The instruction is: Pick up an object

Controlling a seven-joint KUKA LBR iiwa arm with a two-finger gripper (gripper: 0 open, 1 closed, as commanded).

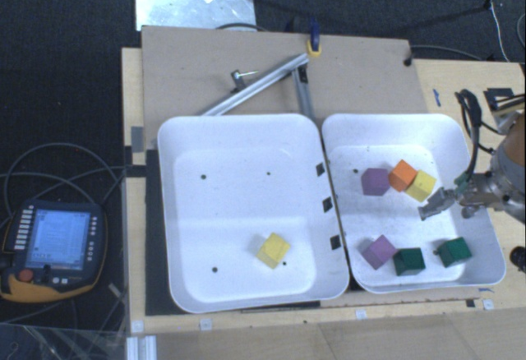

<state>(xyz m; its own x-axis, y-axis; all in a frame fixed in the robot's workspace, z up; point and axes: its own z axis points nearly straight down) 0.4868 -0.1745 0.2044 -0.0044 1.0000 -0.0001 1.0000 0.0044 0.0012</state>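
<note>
Here the claw [434,204] hovers just beside a diagonally turned yellow cube [422,185].

From my seat I see little of the arm [508,173]: a grey, rounded wrist section at the right edge of the scene, with a patch of orange on it at the far side. Black cables loop along it on the far side, next to a small dark bracket. The wrist narrows into a grey metal gripper [433,205] with darker joints and a greenish spot near its base. Its fingers [429,210] are slim and grey, too blurred to make out separately.
</note>
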